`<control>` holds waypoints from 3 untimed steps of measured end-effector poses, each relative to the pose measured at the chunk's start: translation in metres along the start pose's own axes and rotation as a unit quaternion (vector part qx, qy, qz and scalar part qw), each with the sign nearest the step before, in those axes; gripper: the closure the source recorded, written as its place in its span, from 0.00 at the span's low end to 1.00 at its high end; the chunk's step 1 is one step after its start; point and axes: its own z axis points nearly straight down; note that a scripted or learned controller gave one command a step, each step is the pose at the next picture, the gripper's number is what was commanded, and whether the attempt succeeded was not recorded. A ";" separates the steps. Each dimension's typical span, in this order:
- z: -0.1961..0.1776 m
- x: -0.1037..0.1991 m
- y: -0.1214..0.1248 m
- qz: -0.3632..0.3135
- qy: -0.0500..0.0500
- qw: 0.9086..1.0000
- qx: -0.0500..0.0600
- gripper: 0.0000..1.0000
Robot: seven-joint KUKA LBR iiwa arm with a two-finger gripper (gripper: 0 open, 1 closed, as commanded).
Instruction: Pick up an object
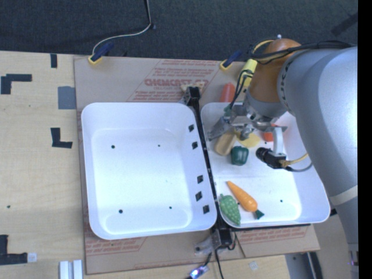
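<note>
Down in the right bin [302,211], the gripper [228,128] hangs over a tan object [224,145] and a green pepper [239,154]; whether it grips anything, I cannot tell. An orange carrot [243,196] and a green leafy piece [229,209] lie nearer the front. Red print on the cardboard [168,81] is too faint to read.

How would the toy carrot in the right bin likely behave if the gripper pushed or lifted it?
The toy carrot is tapered and rounded, so a sideways push would probably roll it in an arc. It looks like smooth moulded plastic, likely light, stiff and somewhat slippery. Lying flat on the right bin, it should not tip.
</note>
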 end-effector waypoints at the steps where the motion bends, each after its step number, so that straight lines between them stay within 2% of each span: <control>1: 0.000 -0.019 -0.048 0.001 0.000 1.000 0.001 0.00; 2: -0.010 -0.018 -0.046 0.000 0.000 1.000 0.000 1.00; 3: 0.000 -0.006 -0.079 0.001 0.000 1.000 -0.001 1.00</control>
